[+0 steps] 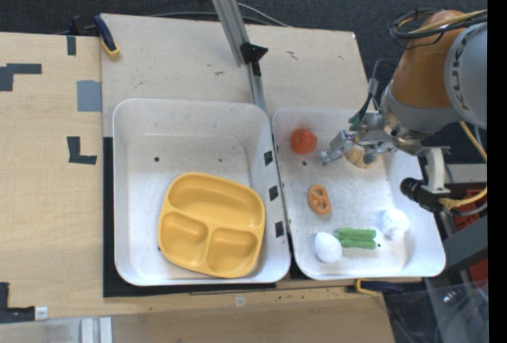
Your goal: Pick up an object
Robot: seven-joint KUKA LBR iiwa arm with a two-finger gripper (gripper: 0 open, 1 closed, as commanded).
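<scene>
My gripper (334, 153) hangs over the back of the right bin (412, 262), just right of a red ball (303, 141). A tan round thing (363, 155) sits right against the gripper's body; I cannot tell whether it is held. In the same bin lie an orange pretzel (318, 200), a white egg (327, 247), a green pea pod (356, 238) and a white crumpled piece (394, 222).
A yellow divided plate (212, 224) lies in the front of the left bin (135, 175). A slanted metal pole (226, 5) comes down to the wall between the two bins. The grey and orange arm (432, 80) covers the right bin's back right corner.
</scene>
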